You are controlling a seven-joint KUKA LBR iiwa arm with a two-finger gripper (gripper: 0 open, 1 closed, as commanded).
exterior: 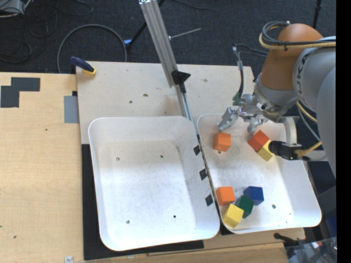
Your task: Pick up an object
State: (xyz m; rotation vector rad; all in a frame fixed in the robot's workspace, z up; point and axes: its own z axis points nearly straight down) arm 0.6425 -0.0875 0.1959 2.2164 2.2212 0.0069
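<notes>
Hovering over right bin point(307, 201), gripper point(239, 120) spread, above orange cube point(222, 142)

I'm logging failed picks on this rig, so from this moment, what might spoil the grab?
1. The claw hangs open between the orange cube and the red cube, over neither; closing here would likely catch nothing.
2. The red cube touches a yellow block, so a finger could nudge both.
3. The cubes lie near the right bin's far wall, which may crowd a finger.

Blocks point(240, 201) in right bin point(299, 201)
</notes>
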